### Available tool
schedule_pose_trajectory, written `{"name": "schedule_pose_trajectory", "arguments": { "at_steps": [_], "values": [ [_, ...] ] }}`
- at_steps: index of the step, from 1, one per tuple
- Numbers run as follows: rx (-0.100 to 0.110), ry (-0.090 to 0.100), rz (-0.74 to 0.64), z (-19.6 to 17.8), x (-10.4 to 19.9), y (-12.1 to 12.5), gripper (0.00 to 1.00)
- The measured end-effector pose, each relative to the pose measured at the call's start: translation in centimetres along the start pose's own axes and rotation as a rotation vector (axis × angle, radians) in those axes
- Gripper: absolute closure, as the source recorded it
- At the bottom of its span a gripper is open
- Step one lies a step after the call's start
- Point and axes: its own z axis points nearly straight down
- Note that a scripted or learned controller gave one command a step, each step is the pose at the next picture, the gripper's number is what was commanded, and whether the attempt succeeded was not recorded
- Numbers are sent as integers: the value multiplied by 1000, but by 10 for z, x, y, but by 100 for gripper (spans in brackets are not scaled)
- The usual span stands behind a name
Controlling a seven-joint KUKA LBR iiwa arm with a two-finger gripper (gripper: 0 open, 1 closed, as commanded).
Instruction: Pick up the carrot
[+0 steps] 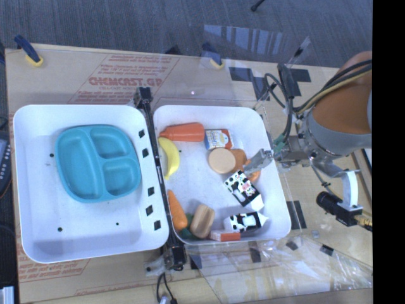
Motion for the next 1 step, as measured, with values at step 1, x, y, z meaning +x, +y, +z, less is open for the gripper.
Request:
{"name": "schedule_pose_trajectory", "arguments": {
  "at_steps": [1],
  "values": [
    [-4,-6,-263,-14,-29,27,0]
  ]
}}
